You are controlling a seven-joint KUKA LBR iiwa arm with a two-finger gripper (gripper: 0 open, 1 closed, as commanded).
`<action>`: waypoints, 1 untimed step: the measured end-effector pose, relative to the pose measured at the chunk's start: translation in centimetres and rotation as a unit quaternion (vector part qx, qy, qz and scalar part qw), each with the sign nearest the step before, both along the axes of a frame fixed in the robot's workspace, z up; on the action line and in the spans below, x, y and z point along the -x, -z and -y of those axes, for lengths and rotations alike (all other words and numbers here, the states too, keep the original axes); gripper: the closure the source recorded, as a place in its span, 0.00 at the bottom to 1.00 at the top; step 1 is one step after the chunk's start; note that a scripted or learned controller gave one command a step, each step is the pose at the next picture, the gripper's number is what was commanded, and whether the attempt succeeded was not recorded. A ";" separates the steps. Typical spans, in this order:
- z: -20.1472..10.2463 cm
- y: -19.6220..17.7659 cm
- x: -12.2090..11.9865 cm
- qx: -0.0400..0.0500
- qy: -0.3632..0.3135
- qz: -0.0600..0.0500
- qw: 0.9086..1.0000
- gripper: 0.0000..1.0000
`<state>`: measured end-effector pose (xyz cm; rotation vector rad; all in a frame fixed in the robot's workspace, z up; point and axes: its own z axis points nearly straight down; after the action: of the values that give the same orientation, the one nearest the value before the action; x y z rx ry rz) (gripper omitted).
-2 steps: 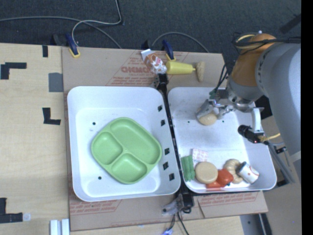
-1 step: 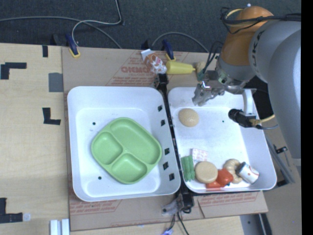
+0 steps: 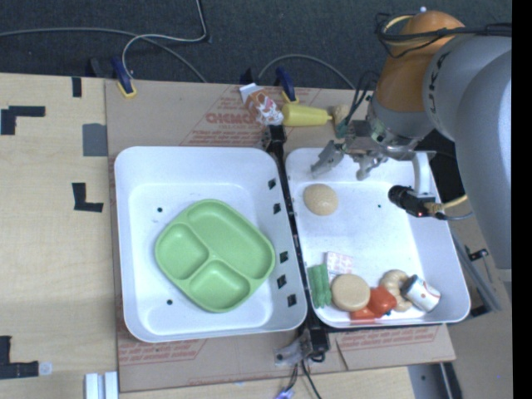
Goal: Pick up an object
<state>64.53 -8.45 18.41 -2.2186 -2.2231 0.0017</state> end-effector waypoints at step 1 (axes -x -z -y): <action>2.0 9.7 0.0 0.001 0.001 0.001 1.000 0.00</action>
<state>64.48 -10.41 8.75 -2.2210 -2.2233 0.0013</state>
